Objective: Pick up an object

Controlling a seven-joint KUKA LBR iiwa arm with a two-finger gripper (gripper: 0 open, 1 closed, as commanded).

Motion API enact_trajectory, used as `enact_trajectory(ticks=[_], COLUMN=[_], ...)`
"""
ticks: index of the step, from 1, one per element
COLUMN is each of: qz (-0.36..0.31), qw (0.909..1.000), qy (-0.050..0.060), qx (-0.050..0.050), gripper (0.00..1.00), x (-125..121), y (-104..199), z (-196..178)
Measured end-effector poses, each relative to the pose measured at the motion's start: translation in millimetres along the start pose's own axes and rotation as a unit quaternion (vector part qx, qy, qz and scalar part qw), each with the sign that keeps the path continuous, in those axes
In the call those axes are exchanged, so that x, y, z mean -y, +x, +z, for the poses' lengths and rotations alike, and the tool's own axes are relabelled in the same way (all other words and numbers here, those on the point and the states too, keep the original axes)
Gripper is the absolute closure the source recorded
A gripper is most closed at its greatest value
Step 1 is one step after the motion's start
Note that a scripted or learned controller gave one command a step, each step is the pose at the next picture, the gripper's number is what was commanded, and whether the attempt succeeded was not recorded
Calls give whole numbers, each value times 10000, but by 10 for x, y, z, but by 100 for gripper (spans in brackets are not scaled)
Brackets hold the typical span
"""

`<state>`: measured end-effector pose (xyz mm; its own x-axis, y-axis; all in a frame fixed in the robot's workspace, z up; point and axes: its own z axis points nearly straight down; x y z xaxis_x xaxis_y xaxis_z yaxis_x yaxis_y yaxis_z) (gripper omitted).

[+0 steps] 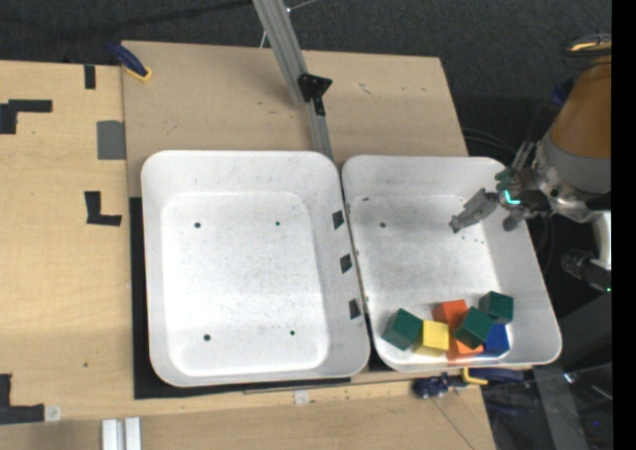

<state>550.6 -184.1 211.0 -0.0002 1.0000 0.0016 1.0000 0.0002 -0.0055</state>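
Blocks [454,327] lie heaped in the near right corner of the right bin [417,180], touching one another: a dark green one [402,328] at the left of the heap, a yellow one [434,337] just beside it, an orange one [452,313] behind those, a second orange piece [464,346] low at the front, two more green ones [476,325] and [497,306] toward the right wall, and a blue one [497,340] at the front right. None of them is lifted; all rest on the bin floor.

The gripper [467,217] hangs over the far right part of the same bin, well apart from the heap, tilted so that its fingers point leftward and down. Nothing sits between the fingers, but whether they are spread or closed I cannot tell from this angle. Behind it the arm [581,140] comes in from the right, its orange band showing above the grey wrist.

The left bin [159,180] stands just beside the right one, their rims touching along the middle. Both sit on a wooden bench [199,90]. A grey metal bar [273,11] slants across the far side of the bench toward the gap between the bins.
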Motion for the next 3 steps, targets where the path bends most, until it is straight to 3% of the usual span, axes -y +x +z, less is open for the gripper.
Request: enact_trajectory(ticks=[1,3], qz=[-10,-6], qw=[10000,10000], qy=[-20,4], qx=[7,7], gripper=[0,0], x=[-10,-43], y=[-1,7], z=[-23,854])
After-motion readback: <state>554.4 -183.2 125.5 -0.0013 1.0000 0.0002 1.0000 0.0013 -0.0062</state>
